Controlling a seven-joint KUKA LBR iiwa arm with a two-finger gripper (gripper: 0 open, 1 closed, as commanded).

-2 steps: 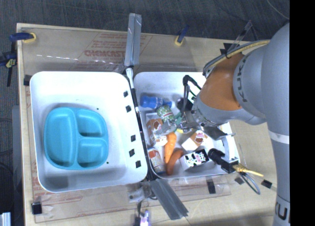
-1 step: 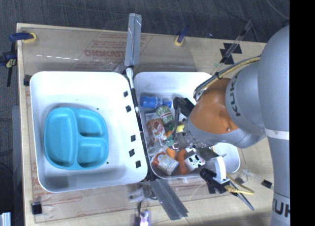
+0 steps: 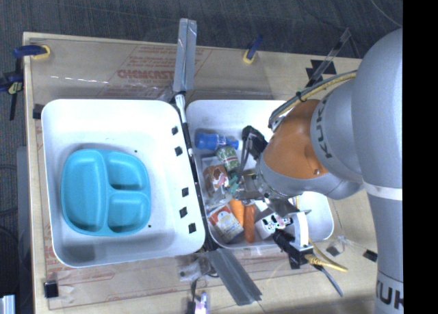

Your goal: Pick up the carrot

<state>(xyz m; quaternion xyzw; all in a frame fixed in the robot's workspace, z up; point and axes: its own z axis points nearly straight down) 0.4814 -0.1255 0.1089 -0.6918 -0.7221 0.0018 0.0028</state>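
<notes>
The carrot [image 3: 242, 218] lies at about six o'clock in the right bin [image 3: 205, 115], beside a snack packet [image 3: 226, 224]. The arm's wrist hangs directly over it, the approach step seemingly; its gripper's state I cannot tell. Next comes a straight descent.

A single fixed camera looks down from above the tabletop [image 3: 102, 66] at a slant, far enough back to take in both white bins whole. The left bin [image 3: 55, 121] sits toward the frame's left, the right bin [image 3: 226, 111] near its centre. Dark floor runs along the top edge. The arm [image 3: 369, 128] enters from the right, looming large and close to the lens.
</notes>
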